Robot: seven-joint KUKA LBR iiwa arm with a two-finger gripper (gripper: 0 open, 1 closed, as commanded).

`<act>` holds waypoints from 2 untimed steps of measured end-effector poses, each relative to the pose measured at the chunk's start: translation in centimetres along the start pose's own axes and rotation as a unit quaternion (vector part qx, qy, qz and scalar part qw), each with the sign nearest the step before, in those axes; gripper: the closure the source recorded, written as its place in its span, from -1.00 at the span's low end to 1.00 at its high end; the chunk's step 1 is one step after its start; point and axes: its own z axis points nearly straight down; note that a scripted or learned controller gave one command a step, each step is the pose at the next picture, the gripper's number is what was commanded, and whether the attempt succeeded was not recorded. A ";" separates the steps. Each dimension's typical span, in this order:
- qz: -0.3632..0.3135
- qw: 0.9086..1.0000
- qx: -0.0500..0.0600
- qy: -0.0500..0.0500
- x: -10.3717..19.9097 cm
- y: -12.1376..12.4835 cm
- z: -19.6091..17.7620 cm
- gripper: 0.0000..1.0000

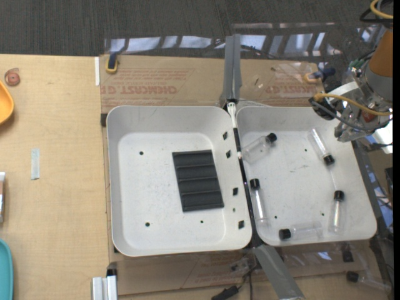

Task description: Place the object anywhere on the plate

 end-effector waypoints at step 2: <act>-0.235 0.972 0.000 0.001 3.2 -11.1 1.9 1.00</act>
